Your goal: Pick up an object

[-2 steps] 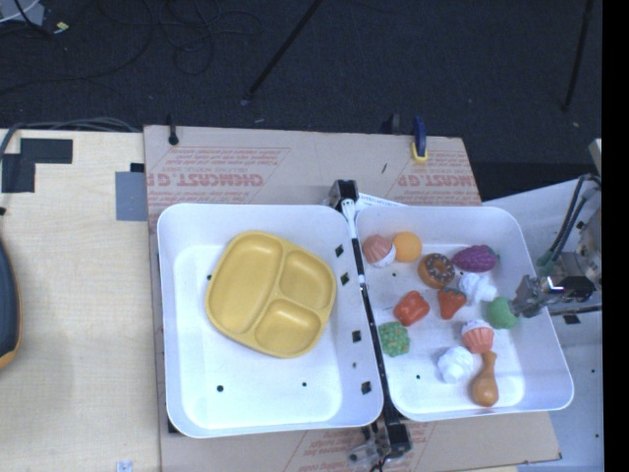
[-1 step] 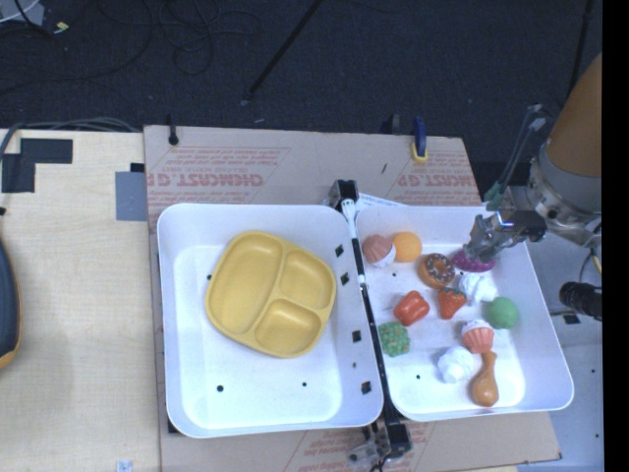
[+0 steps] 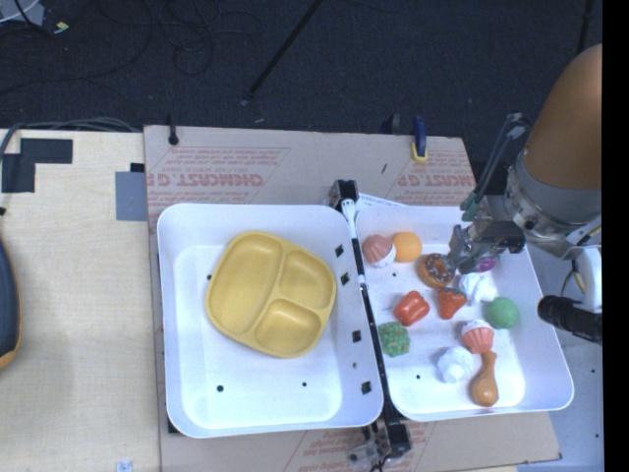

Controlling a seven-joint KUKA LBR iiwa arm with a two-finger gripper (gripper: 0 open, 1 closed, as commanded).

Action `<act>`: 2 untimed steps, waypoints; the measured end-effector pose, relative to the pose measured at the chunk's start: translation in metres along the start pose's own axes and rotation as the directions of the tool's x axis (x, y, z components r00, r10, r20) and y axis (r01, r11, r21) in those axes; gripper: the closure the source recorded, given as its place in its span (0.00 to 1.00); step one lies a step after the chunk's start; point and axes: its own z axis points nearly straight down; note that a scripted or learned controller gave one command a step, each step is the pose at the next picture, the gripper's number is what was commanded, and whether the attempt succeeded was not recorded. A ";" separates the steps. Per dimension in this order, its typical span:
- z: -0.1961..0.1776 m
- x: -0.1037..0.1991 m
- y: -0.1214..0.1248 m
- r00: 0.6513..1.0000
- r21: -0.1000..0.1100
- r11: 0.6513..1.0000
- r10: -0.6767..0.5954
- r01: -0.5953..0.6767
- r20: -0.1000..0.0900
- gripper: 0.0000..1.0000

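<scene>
Low in the right bin (image 3: 550, 386), nearest the camera, a brown drumstick (image 3: 485, 382) lies beside a white lump (image 3: 454, 364). Higher up, the gripper (image 3: 470, 260) is down among the toys, its tips just over a brown pretzel (image 3: 433, 269) and a small purple piece (image 3: 486, 263); how it stands cannot be told. A red strawberry (image 3: 449, 302) and white piece (image 3: 480, 287) lie just below it, an orange ball (image 3: 407, 247) to its left. Well apart, a yellow tray (image 3: 270, 293) sits in the left bin (image 3: 187, 382)
</scene>
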 end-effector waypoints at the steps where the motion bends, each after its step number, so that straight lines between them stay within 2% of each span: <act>1: -0.071 0.037 -0.048 1.000 -0.005 1.000 0.000 0.000 0.001 1.00; 2: -0.093 0.109 -0.043 1.000 -0.003 1.000 -0.003 0.003 0.001 1.00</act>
